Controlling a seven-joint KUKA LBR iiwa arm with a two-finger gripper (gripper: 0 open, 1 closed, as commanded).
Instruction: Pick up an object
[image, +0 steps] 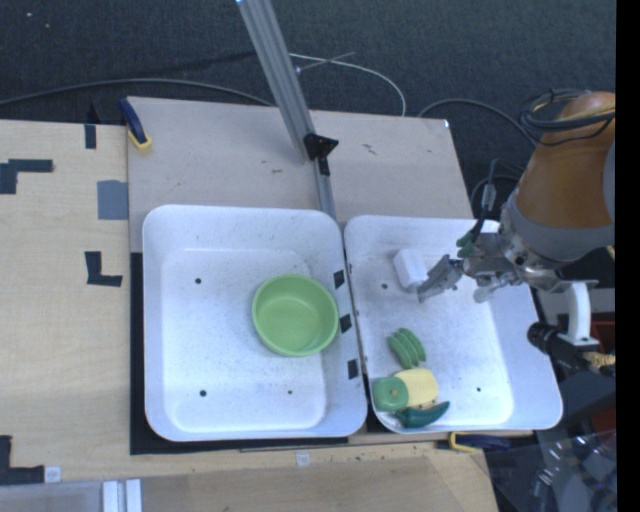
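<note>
1. Several candidates for picking lie in the right bin (520, 395): a small white block (409, 267) near its far edge, a ribbed green piece (406, 347) around the middle, and a yellow and green toy (410, 394) against the near left corner.
2. The white block sits just beside the gripper (436, 283), touching or almost touching its dark fingers; nothing shows between them.
3. Whether those fingers are spread or closed cannot be told, since they merge into one dark shape at this slant.
4. The gripper hangs low over the far half of the right bin, its body reaching in across that bin's right edge from the grey and orange arm (565, 190).
5. The ribbed green piece lies apart from the gripper, toward the near side, and the yellow and green toy rests just beyond it at the bin's wall.
6. The left bin (175, 250) holds a green bowl (294, 315), upright, set toward its right edge.
7. A grey metal pole (280, 70) slants across the bench from the far side, ending where the two bins meet.
</note>
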